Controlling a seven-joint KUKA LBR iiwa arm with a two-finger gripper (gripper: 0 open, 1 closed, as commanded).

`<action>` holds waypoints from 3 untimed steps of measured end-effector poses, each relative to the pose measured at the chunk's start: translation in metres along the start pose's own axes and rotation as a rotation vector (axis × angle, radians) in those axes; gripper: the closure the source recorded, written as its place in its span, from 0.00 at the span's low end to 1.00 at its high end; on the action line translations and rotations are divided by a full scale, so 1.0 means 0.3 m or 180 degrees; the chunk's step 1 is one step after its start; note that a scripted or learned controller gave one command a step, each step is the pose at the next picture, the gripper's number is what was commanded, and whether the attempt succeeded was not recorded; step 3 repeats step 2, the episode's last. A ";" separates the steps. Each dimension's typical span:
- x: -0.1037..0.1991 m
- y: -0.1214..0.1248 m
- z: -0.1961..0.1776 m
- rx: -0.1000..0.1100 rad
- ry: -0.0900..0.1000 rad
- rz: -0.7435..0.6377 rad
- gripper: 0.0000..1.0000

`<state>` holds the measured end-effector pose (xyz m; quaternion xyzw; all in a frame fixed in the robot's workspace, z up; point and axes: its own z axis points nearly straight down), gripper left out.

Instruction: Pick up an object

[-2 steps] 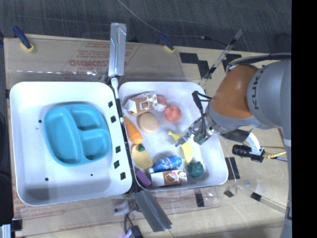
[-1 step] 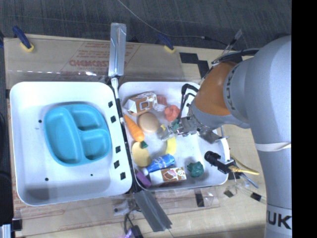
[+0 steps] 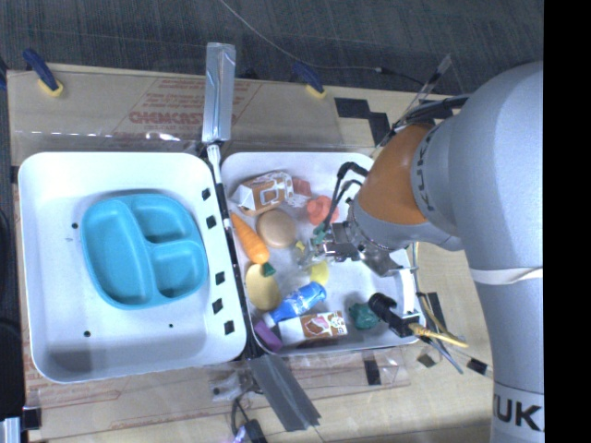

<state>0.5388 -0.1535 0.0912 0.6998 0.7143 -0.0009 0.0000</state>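
My gripper (image 3: 320, 245) is low in the middle of the right bin (image 3: 365, 166), among the toys. Just left of it lies a tan oval piece (image 3: 276, 227), and an orange carrot (image 3: 247, 235) lies beyond that. A small yellow piece (image 3: 319, 271) sits right below the gripper and a red-orange piece (image 3: 319, 210) just above it. A brown-and-white carton (image 3: 268, 192) lies at the bin's far left. Nearer the front are a yellow pear-like fruit (image 3: 262, 289), a blue bottle (image 3: 305, 296), a labelled box (image 3: 314, 325), a purple piece (image 3: 267, 337) and a green piece (image 3: 363, 317).
The left bin (image 3: 46, 183) holds a blue divided tray (image 3: 146, 247). A row of black clips (image 3: 219, 275) runs along the wall between the bins. The grey arm with its orange band (image 3: 397, 187) covers the right bin's right side.
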 end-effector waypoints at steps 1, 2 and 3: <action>0.046 0.118 -0.498 -0.0024 -0.0001 -0.0386 1.00; 0.310 0.209 -0.373 0.0023 0.0011 -0.0225 1.00; 0.310 0.209 -0.373 0.0023 0.0011 -0.0225 1.00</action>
